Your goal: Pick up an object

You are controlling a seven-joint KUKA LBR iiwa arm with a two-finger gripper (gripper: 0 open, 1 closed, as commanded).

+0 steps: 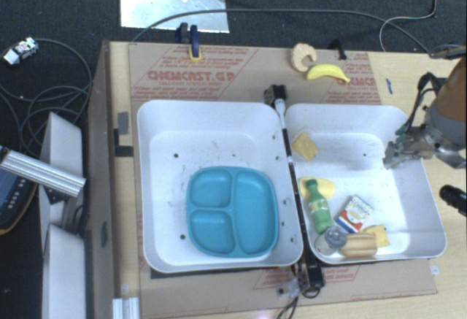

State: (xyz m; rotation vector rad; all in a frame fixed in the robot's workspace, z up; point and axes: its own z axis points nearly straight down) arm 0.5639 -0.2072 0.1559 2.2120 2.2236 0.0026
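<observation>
White bins [219,117] two, blue plate [233,210] one, green bottle [318,209] one

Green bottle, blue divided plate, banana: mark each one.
green bottle [319,209], camera view, middle of its body
blue divided plate [233,209], camera view, central ridge between compartments
banana [327,73], camera view, middle of its curve

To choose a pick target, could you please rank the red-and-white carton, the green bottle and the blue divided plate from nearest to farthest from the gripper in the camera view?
From the gripper:
1. Red-and-white carton, right bin, below-left.
2. Green bottle, right bin, by the divider.
3. Blue divided plate, left bin.
</observation>
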